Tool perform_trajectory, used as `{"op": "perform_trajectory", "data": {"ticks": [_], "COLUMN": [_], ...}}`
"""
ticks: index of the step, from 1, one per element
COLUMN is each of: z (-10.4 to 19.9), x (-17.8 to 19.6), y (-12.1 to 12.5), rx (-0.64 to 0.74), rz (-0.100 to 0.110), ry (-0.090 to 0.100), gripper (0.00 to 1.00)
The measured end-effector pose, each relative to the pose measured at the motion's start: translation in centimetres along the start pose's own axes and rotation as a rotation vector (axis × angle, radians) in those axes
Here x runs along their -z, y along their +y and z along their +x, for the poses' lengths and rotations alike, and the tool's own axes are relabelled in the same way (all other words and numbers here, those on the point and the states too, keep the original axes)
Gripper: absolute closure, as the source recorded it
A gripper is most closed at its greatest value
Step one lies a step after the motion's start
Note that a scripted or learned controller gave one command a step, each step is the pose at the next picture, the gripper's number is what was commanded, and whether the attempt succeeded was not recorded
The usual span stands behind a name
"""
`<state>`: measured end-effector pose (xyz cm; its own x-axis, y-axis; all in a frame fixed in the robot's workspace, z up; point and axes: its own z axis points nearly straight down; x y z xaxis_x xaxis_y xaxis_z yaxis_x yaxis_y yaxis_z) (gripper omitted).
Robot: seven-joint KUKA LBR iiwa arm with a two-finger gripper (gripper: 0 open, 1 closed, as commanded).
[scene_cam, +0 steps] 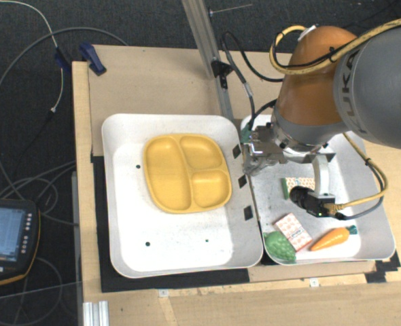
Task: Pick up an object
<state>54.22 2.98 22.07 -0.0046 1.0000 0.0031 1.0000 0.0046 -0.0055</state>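
Lying at the near edge of the white right bin, the orange plastic toy carrot looks light, stiff and slippery; grasp its thick middle. The gripper hangs over that bin's left side; released or clenched, I cannot tell.

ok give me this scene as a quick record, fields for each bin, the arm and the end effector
left bin: one yellow divided plate, three compartments, nothing in them
right bin: orange carrot, green item and red-and-white packet, all near the front edge
arm: reaches in from the right, over the right bin
end effector: at the right bin's left side, close to the left bin
held: nothing visibly held
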Motion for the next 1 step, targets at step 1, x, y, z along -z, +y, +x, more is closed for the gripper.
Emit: {"op": "perform_trajectory", "data": {"ticks": [1], "z": [4.65], "x": [-0.52], "y": [-2.38], "rx": [0.001], "rz": [0.000], "ry": [0.000], "gripper": [1.00]}}
